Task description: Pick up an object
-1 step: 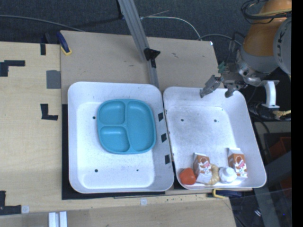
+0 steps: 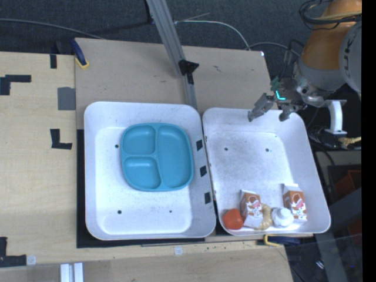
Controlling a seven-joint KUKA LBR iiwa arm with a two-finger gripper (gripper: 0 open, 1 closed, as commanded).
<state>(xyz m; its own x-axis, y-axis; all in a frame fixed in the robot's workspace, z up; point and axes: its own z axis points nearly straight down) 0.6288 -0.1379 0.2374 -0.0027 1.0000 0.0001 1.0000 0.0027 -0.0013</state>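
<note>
My gripper [image 2: 271, 111] hangs over the far rim of the right bin [image 2: 258, 151], its two fingers spread apart with nothing between them. Far from it, along the bin's near edge, lie an orange-red ball [image 2: 233, 218], a small carton [image 2: 252, 208] with a red picture, a tan piece [image 2: 267, 216], a white round object [image 2: 283, 217] and a second small carton [image 2: 295, 202].
The left bin [image 2: 106, 175] holds a blue divided plate [image 2: 157, 157]. A grey metal pole [image 2: 170, 34] slants across the bench behind the bins. Cables run at the right beside the arm.
</note>
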